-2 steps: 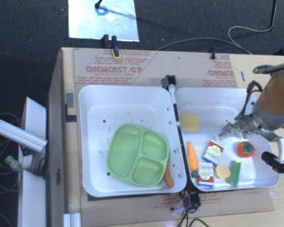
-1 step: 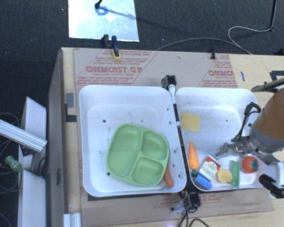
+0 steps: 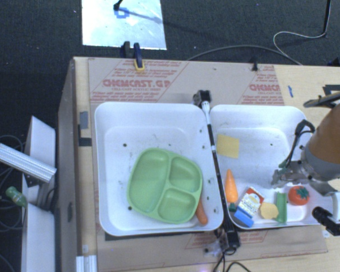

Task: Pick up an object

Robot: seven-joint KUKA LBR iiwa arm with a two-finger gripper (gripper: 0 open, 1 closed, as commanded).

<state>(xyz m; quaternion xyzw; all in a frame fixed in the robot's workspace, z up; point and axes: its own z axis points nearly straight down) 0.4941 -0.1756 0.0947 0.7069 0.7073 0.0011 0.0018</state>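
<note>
The arm enters from the right, its orange band (image 3: 334, 137) above the wrist, and the pincer (image 3: 288, 175) hangs low over the right bin (image 3: 255, 118), near that bin's right wall. Whether it is spread or pressed together I cannot tell. Nothing can be seen pinched in it.

The toy food lies along the front of the right bin. A red tomato (image 3: 298, 195) sits just right of the pincer, close under the wrist. Beside it stands a green strip-shaped piece (image 3: 281, 206), then a pale yellow round piece (image 3: 268, 211), a small red and white packet (image 3: 251, 199) and a blue block (image 3: 242, 220). An orange carrot (image 3: 231, 187) lies next to the divider between the bins. A yellow cheese slice (image 3: 228, 146) lies flat farther back, well apart from the rest.

In the left bin (image 3: 119, 118) rests a green divided plate (image 3: 165, 185), with an orange sausage-like piece (image 3: 201, 213) at its right edge. Both bins sit on a tabletop (image 3: 153, 81) covered with printed cardboard.
</note>
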